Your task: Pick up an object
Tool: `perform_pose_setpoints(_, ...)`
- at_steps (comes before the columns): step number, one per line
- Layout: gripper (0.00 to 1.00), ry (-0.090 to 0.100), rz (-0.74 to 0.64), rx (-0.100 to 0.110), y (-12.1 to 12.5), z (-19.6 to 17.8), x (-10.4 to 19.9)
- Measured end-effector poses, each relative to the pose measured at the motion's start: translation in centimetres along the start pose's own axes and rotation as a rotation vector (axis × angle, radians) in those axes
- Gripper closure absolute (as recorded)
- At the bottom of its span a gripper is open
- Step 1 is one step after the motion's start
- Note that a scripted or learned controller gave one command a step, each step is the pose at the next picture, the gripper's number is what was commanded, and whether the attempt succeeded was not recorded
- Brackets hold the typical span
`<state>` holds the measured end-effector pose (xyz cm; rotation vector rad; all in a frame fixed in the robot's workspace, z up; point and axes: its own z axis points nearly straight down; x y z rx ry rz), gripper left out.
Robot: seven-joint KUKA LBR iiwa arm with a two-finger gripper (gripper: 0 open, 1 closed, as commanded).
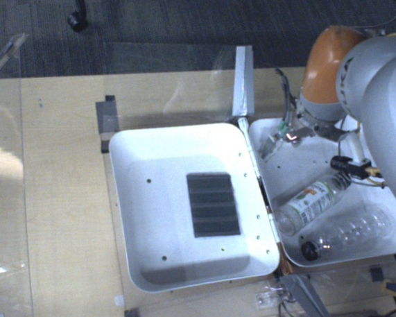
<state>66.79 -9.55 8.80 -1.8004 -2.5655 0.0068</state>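
Right now I am reaching into the right bin (263,144) from the right, my gripper (288,136) hanging over its far left corner. Whether it is spread or pressed together I cannot tell. A labelled clear bottle (312,202) is lying tilted near the bin's middle, well apart from my gripper. A second clear bottle (348,234) with a dark cap is lying just beside it, along the near wall. The left bin (135,195) is showing a dark slotted panel (213,204) in its floor.

A robotics lab: wooden bench (58,223), clear shielding (15,137), white bins (132,195)
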Motion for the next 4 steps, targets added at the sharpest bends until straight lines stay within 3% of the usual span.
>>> perform_pose_setpoints(1, 0.0, -0.009, -0.216, -0.016, -2.6, -9.9, 2.7)
perform_pose_setpoints(2, 0.0, -0.005, -0.084, -0.011, -12.3, -4.6, 3.2)
perform_pose_setpoints(3, 1.0, -0.008, -0.086, -0.018, -12.0, -5.8, 3.3)
perform_pose_setpoints(4, 0.0, -0.008, -0.086, -0.018, -12.0, -5.8, 3.3)
